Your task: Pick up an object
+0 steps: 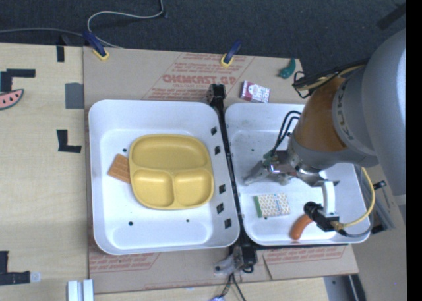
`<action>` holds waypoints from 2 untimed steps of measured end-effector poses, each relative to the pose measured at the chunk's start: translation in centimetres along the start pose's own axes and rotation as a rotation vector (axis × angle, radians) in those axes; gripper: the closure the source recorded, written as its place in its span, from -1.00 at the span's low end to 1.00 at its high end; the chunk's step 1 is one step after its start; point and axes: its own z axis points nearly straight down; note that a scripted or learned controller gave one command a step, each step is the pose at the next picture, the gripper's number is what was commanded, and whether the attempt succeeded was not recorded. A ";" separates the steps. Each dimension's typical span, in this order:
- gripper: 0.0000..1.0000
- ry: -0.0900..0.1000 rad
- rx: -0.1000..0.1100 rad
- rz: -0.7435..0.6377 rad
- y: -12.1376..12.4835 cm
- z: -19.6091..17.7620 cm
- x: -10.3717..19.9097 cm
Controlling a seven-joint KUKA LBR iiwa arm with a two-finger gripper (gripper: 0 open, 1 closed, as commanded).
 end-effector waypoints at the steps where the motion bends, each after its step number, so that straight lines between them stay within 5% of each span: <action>1: -1.00 0.001 0.000 -0.001 -2.0 0.0 -0.5; 2: -1.00 0.002 0.003 0.000 3.8 0.1 -1.6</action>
